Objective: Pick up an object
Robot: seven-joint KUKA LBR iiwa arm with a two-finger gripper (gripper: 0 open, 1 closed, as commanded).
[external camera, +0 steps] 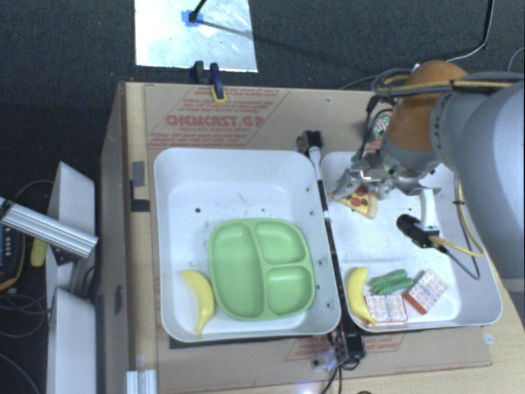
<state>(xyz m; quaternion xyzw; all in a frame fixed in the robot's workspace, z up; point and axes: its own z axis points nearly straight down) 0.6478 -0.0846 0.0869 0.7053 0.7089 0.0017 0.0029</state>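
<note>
My gripper (359, 180) hangs over the far left corner of the right bin (484, 302). A small pizza-slice toy (362, 202), orange and red, lies directly beneath it, touching or nearly touching the tip. Whether the toy is gripped is hidden by the wrist. Along the right bin's near edge lie a yellow banana (357, 290), a green bean pod (390, 281), a white and pink pack (385, 308) and a red and white box (427, 291).
The left bin (238, 175) holds a green divided plate (262, 268) and a second banana (199, 300) by its near left corner. A black rail (321, 203) runs between the bins. The grey arm covers the right bin's far right side.
</note>
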